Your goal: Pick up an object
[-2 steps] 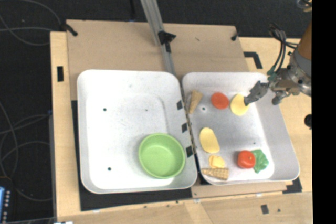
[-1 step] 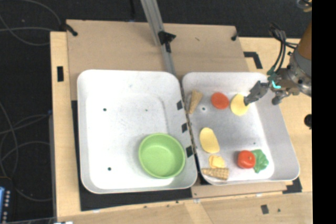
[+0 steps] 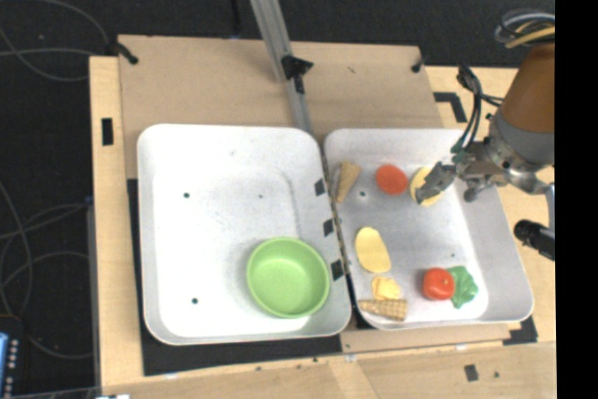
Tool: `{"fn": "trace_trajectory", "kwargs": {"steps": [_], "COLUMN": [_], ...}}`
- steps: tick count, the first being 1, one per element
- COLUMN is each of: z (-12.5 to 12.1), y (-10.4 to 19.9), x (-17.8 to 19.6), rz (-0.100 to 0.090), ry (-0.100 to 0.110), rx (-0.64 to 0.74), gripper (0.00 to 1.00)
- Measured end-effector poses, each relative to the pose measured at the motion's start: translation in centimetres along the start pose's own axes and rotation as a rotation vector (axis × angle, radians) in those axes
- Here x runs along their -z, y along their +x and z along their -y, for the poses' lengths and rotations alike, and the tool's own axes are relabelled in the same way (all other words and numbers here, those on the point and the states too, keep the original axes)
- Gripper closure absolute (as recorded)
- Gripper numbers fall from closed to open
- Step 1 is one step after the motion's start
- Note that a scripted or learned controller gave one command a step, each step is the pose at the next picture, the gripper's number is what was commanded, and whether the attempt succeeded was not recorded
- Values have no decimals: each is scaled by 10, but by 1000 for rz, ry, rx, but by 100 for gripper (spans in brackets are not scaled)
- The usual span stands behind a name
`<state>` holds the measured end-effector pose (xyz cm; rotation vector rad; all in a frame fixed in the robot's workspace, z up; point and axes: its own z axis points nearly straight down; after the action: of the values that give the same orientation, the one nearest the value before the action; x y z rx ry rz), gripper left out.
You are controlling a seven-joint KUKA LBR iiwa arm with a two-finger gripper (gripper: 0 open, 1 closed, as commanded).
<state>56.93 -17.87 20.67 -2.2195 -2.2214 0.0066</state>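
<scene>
A pale wooden bench point(image 3: 234, 89) fills the middle of the frame, with dark floor around it and thin cables point(image 3: 37, 42) looping at the left. A grey metal pole point(image 3: 266, 9) slants down from the top centre to the gap between the bins.

The left bin point(image 3: 215, 173) sits centre left and holds a green bowl point(image 3: 288, 277) in its lower right corner.

The right bin point(image 3: 486, 248) sits centre right. In it lie a cone point(image 3: 346, 179) at upper left, an orange ball point(image 3: 391, 179) beside it, a yellow slice point(image 3: 372, 249) in the middle, a waffle piece point(image 3: 387, 303) at the bottom, and a tomato point(image 3: 438, 283) with a green leaf point(image 3: 464, 285) at lower right.

The arm point(image 3: 528, 107) enters at the right edge. Its gripper point(image 3: 432, 186) is low over the bin's upper right, fingers closed around a yellow piece point(image 3: 421, 179), just right of the ball
</scene>
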Motion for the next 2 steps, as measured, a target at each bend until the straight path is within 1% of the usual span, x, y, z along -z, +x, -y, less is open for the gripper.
{"fn": "trace_trajectory", "kwargs": {"steps": [1, 2], "z": [1, 8], "y": [-3, -6], "x": [-42, -104], "rz": [1, 0], "ry": [-1, 2], "rx": [-3, -2], "gripper": [0, 0]}}
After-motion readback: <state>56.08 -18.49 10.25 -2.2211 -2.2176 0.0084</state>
